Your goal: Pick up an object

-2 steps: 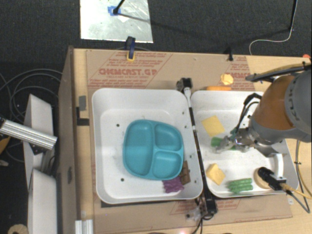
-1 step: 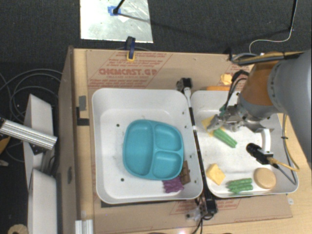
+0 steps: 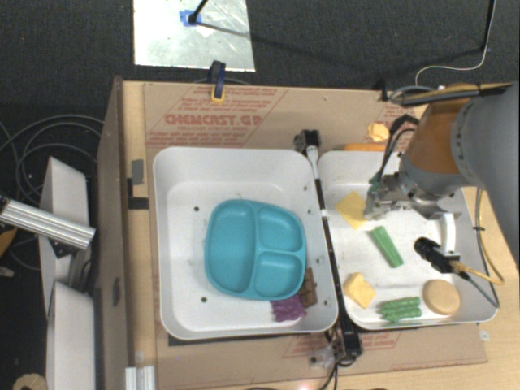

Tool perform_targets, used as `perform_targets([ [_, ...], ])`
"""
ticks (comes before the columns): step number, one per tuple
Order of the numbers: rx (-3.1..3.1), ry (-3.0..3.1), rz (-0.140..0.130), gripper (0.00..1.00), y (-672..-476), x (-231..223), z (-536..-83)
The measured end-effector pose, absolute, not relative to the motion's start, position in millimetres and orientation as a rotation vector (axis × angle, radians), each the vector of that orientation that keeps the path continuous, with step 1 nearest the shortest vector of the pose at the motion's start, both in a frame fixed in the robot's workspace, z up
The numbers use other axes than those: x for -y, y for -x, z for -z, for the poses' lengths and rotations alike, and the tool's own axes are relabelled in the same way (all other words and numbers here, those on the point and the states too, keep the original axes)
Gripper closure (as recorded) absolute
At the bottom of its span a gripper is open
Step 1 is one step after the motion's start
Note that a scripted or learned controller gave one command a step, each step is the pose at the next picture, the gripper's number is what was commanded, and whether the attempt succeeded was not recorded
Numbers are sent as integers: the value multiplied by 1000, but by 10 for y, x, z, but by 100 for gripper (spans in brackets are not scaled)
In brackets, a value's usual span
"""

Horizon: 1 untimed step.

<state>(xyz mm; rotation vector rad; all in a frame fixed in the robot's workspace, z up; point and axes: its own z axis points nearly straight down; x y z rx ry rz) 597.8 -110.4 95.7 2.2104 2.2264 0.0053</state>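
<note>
My gripper (image 3: 379, 202) hangs low over the back left of the right bin (image 3: 479, 311), reaching in from the right. Just to its left lies a yellow cheese-like wedge (image 3: 351, 209), close to or touching the gripper's tip. A green stick (image 3: 387, 246) lies just below the gripper. Nearer the front are a second yellow wedge (image 3: 358, 289), a bunch of green beans (image 3: 400, 307) and a tan round piece (image 3: 443, 296). Nothing is seen held.
The left bin (image 3: 175, 218) holds a teal divided plate (image 3: 253, 249), with a purple piece (image 3: 285, 308) and a brown piece (image 3: 309, 288) at its front right. An orange piece (image 3: 364, 146) lies at the right bin's back rim.
</note>
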Motion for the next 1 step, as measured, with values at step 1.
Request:
perform_targets([
  [1,-2227,-2210,-4,0,-5976,1105,-953],
])
